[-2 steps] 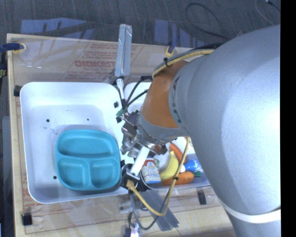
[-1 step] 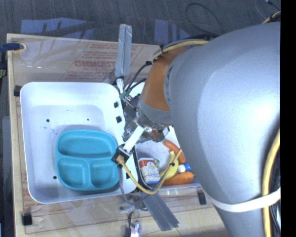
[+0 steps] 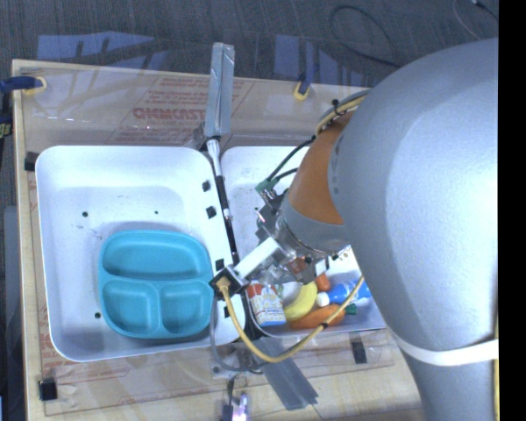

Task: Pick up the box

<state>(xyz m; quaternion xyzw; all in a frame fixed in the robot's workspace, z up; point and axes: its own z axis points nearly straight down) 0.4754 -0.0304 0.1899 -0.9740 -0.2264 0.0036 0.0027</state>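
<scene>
We see a yellow cable [image 3: 261, 347] looping over the near rim of the right bin [image 3: 245, 169], just below the clutter. In that bin's near left corner sits the box [image 3: 266, 306], small, white with red and blue print, upright-ish, touching a yellow banana-like item [image 3: 302, 301] to its right; an orange carrot-like piece [image 3: 317, 317] lies along the near wall and a blue-capped bottle [image 3: 346, 294] is just beyond. The gripper [image 3: 285, 270] hangs right above the box, among dark hardware; we cannot tell its grip state, too cluttered. Left bin [image 3: 66, 200] holds a teal three-compartment tray [image 3: 155, 283] in its near half, flat. The arm [image 3: 421, 200], grey with an orange band [image 3: 314, 187], covers most of the right bin. Farther back a grey post [image 3: 219, 90] stands at the bins' divide, on the bench [image 3: 114, 95].
</scene>
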